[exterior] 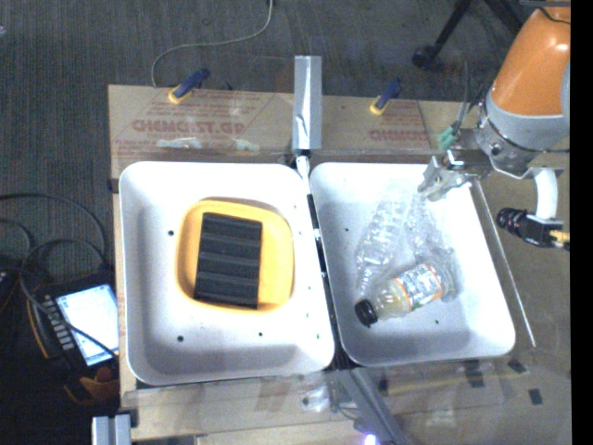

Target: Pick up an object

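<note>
- The brown board (pixel 232 123) behind the two bins has red letters printed on it, on the left and on the right, but they are faint, upside down and too blurry to spell out.
- The bottle (pixel 408 295) in the right bin has an orange and white label, with words too small to read.

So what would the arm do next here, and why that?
Probably lower and slide the gripper a little toward the clear plastic bottle lying crumpled in the right bin. The gripper sits at that bin's upper right, above the bottle's far end, with nothing seen held. The bottle, dark cap toward the left bin, is the nearest thing to pick.
</note>
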Robot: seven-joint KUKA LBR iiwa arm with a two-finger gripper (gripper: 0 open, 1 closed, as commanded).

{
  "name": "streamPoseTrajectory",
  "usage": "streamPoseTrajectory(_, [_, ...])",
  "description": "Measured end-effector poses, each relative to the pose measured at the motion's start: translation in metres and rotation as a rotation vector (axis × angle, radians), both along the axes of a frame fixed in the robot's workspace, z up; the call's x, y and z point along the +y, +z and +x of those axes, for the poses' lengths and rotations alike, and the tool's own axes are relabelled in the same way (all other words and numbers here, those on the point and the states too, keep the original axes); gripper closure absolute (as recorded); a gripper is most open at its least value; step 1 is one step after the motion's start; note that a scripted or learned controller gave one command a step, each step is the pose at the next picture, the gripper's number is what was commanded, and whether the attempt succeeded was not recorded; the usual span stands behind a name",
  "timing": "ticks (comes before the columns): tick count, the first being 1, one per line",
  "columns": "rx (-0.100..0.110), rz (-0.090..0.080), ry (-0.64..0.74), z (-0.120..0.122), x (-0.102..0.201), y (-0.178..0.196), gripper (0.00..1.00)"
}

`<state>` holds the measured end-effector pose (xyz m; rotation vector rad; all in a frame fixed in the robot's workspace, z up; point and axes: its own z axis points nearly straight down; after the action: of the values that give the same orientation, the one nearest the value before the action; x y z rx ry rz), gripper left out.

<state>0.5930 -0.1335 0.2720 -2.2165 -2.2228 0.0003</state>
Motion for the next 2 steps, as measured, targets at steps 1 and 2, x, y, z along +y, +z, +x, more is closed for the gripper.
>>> streamPoseTrajectory(1, [0.002, 0.001, -0.012, -0.08, -0.021, -0.107, 0.0])
streamPoseTrajectory(2, [-0.014, -0.004, -0.017, -0.042, 0.016, -0.179, 0.0])
